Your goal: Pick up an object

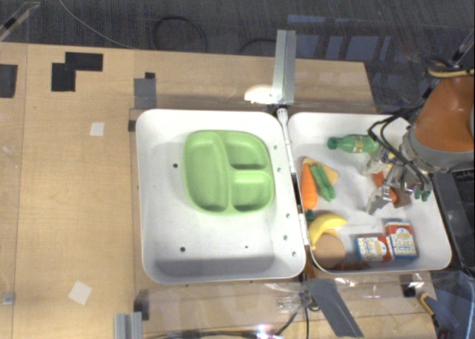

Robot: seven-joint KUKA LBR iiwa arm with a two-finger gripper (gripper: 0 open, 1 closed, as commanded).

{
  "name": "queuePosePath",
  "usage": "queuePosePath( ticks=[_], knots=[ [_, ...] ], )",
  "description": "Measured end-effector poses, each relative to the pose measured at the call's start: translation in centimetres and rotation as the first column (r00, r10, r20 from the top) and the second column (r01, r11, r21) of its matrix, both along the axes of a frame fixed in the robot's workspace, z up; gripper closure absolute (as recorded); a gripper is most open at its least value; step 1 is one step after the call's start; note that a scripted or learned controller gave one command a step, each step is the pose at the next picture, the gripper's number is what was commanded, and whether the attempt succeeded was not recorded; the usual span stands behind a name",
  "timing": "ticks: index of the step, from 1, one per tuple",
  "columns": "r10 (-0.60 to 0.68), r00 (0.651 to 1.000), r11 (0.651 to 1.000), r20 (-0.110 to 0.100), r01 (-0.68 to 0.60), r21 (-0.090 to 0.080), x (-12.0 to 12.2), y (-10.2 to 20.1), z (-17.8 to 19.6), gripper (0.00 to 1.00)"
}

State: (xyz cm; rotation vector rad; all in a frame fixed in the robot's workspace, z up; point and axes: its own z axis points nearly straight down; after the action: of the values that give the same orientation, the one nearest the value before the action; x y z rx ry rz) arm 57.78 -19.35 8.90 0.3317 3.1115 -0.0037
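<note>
A pale wooden tabletop (67, 204) is carrying two shallow white bins side by side, and you are looking down on both. The left bin (159, 256) is holding a green divided tray (226, 170). The right bin (444, 245) is crowding together a green bottle (352, 144), a toy carrot (309, 186), a banana (326, 224) and two small cartons (386, 243). Your end effector (390, 189) is hovering low over the right bin's middle, between bottle and cartons; you cannot tell how its fingers are standing.
</note>
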Motion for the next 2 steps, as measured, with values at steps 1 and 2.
queuePosePath(
  ticks=[1,2],
  knots=[
    [-0.179,0.984,0.984,-0.001,0.179,0.003,0.4,-0.3,0.0,0.00],
    [-0.332,0.943,0.943,0.000,0.332,0.005,0.5,1.8,0.0,0.00]
  ],
)
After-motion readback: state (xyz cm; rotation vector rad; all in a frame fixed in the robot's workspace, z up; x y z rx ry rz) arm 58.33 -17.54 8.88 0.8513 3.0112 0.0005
